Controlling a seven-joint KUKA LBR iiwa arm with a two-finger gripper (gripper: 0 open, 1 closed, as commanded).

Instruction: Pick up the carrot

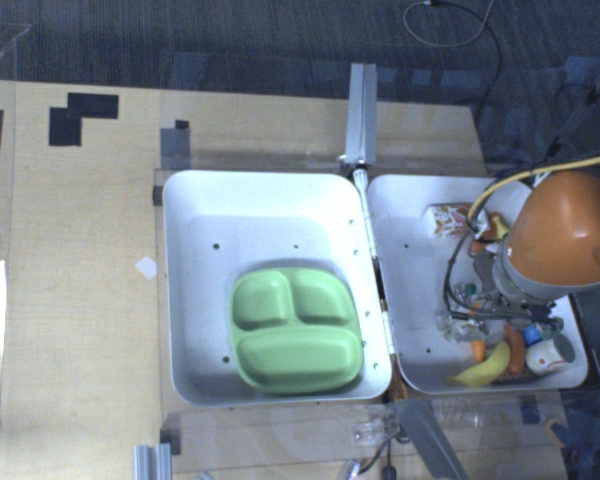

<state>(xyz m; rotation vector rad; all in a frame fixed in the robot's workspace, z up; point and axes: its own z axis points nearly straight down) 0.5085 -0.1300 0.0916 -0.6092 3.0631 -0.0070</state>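
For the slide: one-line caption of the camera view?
Arm over right bin, above banana and carrot; green tray in left.

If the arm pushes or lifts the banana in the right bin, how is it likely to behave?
The banana looks like a smooth, curved toy, so it would probably stay stiff and may pivot on its curve when nudged. It lies against the bin's near wall beside the carrot, so a push would likely shift both.

i'm looking down on what reads as a robotics lab: a pale plywood bench [70, 298] with black square marker patches [80, 116], two shallow white plastic bins [190, 298] fixed side by side against a grey aluminium rail [359, 113], loose black cable [450, 18] trailing over dark blue carpet tiles [230, 18], and the grey-and-orange industrial arm [565, 233].
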